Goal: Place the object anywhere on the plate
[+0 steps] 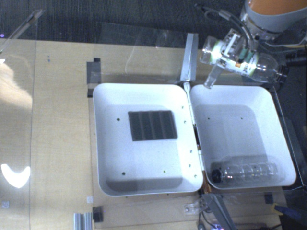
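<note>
White bins (144, 183), dark ribbed plate (152, 125), clear bottle (244, 171), orange-banded arm (276, 1).

Even light, glare at left

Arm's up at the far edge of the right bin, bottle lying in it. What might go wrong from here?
1. The clear bottle lies tight against the right bin's near wall, so the gripper may strike that wall or get a poor hold.
2. The bottle is round and on its side; set on the dark ribbed plate in the left bin, it may roll off.
</note>
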You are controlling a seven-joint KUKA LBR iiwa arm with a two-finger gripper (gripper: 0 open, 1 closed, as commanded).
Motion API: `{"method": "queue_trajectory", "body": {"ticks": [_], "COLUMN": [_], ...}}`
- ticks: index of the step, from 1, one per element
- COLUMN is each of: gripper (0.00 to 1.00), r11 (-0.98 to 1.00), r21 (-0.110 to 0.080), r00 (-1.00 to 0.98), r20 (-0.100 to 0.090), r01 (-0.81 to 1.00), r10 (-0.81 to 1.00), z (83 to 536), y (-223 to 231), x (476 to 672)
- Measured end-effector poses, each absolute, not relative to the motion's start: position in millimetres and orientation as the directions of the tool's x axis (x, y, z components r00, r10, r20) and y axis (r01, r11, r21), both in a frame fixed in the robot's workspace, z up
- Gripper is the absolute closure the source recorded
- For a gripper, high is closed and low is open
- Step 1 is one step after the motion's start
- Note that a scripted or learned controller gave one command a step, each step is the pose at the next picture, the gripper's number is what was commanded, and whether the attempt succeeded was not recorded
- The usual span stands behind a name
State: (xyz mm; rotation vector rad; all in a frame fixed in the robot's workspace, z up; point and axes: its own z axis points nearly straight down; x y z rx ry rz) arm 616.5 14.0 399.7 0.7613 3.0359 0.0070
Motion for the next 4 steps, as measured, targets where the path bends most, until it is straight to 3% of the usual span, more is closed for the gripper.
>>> {"method": "queue_trajectory", "body": {"ticks": [1, 2, 3, 4], "gripper": [0.00, 0.00, 0.00, 0.00], "r11": [0.872, 0.975, 0.984, 0.953], "r21": [0.007, 0.005, 0.003, 0.002], "r00": [-0.872, -0.975, -0.984, -0.953], "r20": [-0.009, -0.009, -0.005, -0.006], "r01": [0.489, 0.224, -0.178, -0.303], "r10": [0.489, 0.224, -0.178, -0.303], "z": [437, 437, 297, 201], "y": [43, 137, 183, 197], "x": [655.8, 649.8, 632.1, 606.7]}}
